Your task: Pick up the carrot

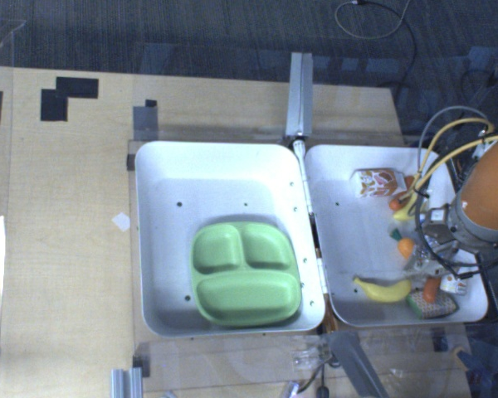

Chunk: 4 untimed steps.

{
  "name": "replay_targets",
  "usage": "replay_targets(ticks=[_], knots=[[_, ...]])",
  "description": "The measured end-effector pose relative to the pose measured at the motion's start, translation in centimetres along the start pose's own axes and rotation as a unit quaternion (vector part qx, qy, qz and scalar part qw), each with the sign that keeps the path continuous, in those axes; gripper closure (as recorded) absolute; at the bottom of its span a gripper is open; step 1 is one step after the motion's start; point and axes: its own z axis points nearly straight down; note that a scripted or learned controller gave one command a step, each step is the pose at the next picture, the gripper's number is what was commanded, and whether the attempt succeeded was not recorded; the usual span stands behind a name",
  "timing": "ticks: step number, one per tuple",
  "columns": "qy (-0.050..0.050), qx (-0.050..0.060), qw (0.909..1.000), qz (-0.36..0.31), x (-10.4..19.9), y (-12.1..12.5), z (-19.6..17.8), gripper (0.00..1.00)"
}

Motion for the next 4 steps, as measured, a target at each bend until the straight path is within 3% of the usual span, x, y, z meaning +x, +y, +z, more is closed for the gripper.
replay_targets(ticks=[1,2,3,4], knots=[[-0.002,0.005,1.0000,0.001,-0.2,-0.3,-1.2,1.00],[-0.001,-0.004,0.9945,-0.104,-7.4,-12.5,0.5,1.00],[-0.002,-0.002,0.9796,-0.201,-8.3,-13.3,0.3,1.00],[-0.004,0.002,0.9801,-0.198,-8.5,-13.5,-1.0,1.00]])
